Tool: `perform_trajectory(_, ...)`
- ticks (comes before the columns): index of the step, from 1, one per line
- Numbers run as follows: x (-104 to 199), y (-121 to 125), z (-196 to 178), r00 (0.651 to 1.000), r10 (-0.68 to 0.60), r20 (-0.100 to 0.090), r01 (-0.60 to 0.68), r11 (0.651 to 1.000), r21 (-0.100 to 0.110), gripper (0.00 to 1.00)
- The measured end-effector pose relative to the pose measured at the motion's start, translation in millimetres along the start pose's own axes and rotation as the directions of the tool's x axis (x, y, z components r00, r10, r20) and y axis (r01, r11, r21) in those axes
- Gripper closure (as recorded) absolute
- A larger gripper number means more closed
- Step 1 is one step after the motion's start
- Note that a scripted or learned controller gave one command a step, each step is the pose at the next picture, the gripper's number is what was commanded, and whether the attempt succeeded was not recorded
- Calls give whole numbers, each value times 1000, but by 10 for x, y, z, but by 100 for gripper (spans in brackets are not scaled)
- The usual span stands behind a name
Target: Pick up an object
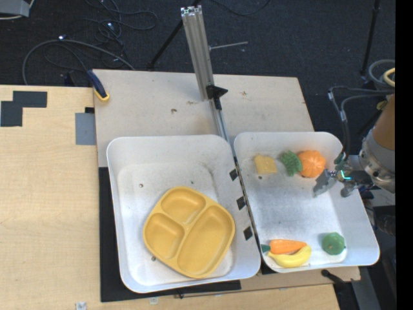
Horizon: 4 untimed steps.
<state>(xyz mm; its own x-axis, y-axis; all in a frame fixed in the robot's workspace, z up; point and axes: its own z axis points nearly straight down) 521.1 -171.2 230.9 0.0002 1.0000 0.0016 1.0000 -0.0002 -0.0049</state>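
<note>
In the right bin (303,212) lie a pale yellow block (265,165), a green broccoli piece (291,162), an orange ball (312,163), a carrot (286,245) on a banana (290,257), and a green round item (333,243). My gripper (334,181) hangs at the bin's right rim, just right of and below the orange ball. Its fingers (321,184) stand spread, with nothing between them. The arm comes in from the right edge.
The left bin (129,173) holds a yellow divided plate (188,230). A metal post (199,50) rises behind the bins, with a black bracket at its foot. Black clips sit on the wall between the bins. Cables lie on the dark floor beyond.
</note>
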Motion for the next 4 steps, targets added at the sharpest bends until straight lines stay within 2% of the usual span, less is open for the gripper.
perform_trajectory(1,-1,3,-5,1000,0,0,0,1000,-1,0)
perform_trajectory(3,-50,-50,885,1000,0,-1,0,1000,3,0)
perform_trajectory(4,-59,-31,1358,1000,1,0,-1,1000,-4,0)
